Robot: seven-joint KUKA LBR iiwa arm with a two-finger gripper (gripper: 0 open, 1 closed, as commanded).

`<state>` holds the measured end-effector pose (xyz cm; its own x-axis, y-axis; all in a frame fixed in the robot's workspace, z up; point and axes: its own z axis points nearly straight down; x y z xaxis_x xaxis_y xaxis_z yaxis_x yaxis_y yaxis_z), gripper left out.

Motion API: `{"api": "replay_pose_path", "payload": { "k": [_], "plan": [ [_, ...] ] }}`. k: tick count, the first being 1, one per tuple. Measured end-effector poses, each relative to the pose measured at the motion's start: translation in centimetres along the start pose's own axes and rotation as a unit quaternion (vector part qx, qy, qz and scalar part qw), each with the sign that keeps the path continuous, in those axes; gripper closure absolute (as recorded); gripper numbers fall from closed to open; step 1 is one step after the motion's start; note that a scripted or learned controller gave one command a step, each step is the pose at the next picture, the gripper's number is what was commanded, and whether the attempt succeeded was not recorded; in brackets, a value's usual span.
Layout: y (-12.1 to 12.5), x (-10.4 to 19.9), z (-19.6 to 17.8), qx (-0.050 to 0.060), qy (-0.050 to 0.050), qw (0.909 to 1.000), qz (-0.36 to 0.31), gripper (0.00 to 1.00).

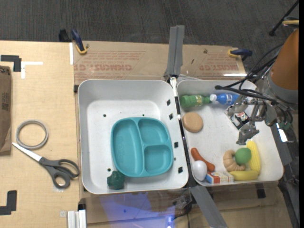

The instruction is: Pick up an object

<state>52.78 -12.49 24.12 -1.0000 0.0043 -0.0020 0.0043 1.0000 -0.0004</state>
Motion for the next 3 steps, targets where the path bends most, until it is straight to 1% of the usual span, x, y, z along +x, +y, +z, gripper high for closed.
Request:
{"api": "replay_pose_path", "payload": {
  "k": [1,2,3],
  "plan": [
    [-0.8,4.8,13.8,0.0,-0.003,0.9934,0.115,0.0],
    [-8.9,2.5,14.9,0.0,0.0,0.9958,0.092,0.0],
    [-8.9,2.2,13.7,0.001,-0.004,0.996,0.089,1.0]
  ]
}}
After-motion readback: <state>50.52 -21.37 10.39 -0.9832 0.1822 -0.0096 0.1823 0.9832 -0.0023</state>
